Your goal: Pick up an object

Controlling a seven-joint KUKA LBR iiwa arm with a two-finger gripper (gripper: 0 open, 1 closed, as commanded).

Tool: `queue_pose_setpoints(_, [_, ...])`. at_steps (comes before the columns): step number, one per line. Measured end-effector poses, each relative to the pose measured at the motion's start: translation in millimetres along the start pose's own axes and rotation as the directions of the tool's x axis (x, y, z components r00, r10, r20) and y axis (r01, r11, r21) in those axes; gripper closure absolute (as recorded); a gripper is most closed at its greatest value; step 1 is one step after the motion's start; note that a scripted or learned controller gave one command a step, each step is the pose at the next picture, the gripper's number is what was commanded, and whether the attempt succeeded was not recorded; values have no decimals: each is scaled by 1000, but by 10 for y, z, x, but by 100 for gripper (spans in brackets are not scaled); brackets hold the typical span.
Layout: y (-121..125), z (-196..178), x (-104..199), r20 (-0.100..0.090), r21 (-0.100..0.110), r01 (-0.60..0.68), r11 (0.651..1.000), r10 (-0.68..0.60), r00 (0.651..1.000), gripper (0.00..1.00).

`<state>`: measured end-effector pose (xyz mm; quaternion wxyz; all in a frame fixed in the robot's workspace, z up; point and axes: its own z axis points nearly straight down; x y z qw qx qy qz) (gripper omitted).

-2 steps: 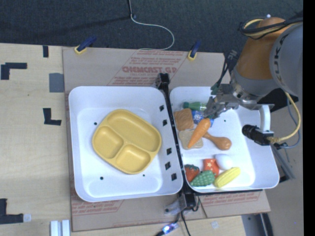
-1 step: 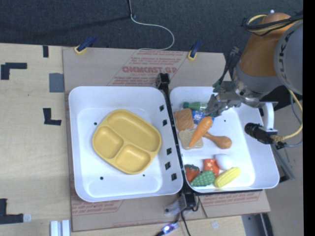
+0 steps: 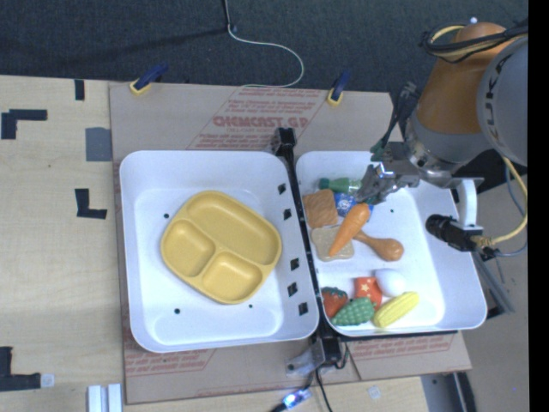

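The right bin (image 3: 446, 256) holds several toy foods. An orange carrot (image 3: 347, 228) lies slanted across a tan bread slice (image 3: 330, 245), with a brown drumstick (image 3: 383, 247) beside it. My gripper (image 3: 371, 190) hangs low over the bin's back part, right at the carrot's upper end and next to a small blue item (image 3: 345, 202). A green piece (image 3: 338, 184) and a brown bread slice (image 3: 320, 208) lie just left of the gripper. Whether the carrot is between the gripper's tips is hidden by the gripper body.
Near the right bin's front lie a white egg (image 3: 391, 281), a red piece (image 3: 367, 288), yellow corn (image 3: 395, 309), a green leafy piece (image 3: 352, 314) and a red-green piece (image 3: 333, 299). The left bin (image 3: 146, 316) holds a yellow divided plate (image 3: 221, 245).
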<state>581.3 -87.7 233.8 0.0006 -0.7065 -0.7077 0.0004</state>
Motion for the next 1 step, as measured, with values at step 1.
queue_pose_setpoints(1, [-18,209,-37,1,3,-1,1000,1,1000,100])
